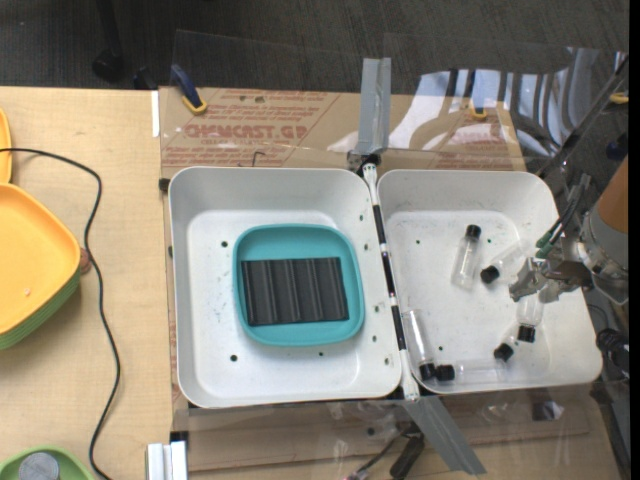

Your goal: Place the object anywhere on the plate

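Nearest the camera, along the front wall of the right bin, a clear vial with a black cap lies lengthwise beside the divider, its cap end toward the front corner. Further right in that bin, a second clear vial stands or leans just below the jaws, its black cap low near the front wall; whether the jaws touch it cannot be told. A third vial lies near the bin's middle with its black cap pointing to the back, and a fourth, mostly clear piece with a black cap lies just beside it toward the arm. The jaws hang over the right side of the right bin, reaching in from the right edge, and whether they are open, closed or gripping anything cannot be made out against the clutter of cables and metal there. In the left bin sits the teal plate, roughly square with rounded corners, and a dark grey ribbed insert covers its centre; none of the vials is on it. On the desk to the left rest a yellow dish stacked on a green one, and a black cable snakes past them
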Robot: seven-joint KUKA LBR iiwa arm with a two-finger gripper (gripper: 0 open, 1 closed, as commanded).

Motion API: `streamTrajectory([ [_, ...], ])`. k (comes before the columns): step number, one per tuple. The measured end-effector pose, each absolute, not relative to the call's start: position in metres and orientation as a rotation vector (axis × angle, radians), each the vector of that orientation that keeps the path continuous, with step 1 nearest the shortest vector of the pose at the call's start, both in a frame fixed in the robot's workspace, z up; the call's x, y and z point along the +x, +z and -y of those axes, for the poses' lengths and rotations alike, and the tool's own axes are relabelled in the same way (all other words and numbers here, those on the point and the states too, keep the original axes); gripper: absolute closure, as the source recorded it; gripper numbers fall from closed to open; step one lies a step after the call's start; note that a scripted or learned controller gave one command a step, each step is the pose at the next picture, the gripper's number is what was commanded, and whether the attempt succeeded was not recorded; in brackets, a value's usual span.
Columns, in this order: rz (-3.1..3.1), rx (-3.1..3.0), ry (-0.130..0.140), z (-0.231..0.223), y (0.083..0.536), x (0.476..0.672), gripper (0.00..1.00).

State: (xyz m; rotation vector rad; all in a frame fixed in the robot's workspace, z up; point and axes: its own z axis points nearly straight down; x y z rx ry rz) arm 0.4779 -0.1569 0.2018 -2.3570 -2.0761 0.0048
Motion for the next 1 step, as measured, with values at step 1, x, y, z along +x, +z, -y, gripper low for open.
streamTrajectory([
  [1, 2.076, -2.357, 0.005, 0.1569, 0.2019, 0.4779, 0.0],
])
